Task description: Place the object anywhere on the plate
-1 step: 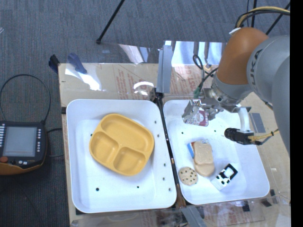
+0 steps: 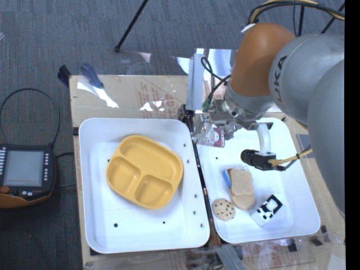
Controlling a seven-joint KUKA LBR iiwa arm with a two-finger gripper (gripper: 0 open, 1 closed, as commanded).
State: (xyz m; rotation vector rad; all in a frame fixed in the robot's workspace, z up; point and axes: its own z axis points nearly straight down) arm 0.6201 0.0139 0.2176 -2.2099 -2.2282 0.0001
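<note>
Toast (image 2: 242, 187), cookie (image 2: 224, 209) and a checkered block (image 2: 269, 207) lie in my right bin (image 2: 298, 151), none on the yellow plate (image 2: 144, 171) in the left bin (image 2: 93, 207); gripper (image 2: 216, 129) hangs over the divide, hold unclear to me, so placing looks undone.

Bright even light, glare on the clear sheet (image 2: 121, 97) (behind the bins), soft shadows, slight blur.

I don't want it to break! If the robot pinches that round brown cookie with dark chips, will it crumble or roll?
The round brown cookie with dark chips lies flat, so it probably won't roll. It looks thin, so it's likely light but hard to pinch from above.
</note>
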